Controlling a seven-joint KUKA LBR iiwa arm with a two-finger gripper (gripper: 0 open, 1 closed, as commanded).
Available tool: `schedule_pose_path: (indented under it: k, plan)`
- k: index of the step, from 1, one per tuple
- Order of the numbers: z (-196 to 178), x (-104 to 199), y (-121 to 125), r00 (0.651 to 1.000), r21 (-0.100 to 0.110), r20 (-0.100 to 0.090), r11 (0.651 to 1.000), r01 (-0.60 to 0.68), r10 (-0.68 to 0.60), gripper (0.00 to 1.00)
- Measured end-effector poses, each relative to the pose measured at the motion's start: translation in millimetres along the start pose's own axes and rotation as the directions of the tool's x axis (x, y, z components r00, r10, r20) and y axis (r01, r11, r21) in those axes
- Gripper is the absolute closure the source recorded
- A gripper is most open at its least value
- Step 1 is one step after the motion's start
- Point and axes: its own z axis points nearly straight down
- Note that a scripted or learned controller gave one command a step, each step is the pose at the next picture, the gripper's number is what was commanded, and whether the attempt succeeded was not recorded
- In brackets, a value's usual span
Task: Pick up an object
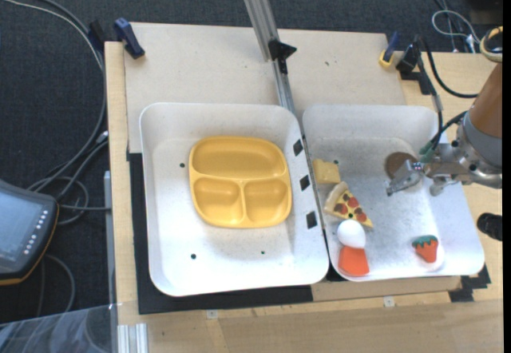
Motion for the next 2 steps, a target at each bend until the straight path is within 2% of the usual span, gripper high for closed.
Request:
schedule_pose_path:
  k: [1, 2]
  plan:
    - [0, 0, 0, 1.000, -0.001, 0.000, 1.000, 0.000, 0.000, 0.00]
    - [46, 8, 2, 1.000, 0.005, -0.001, 1.000, -0.001, 0.001, 0.00]
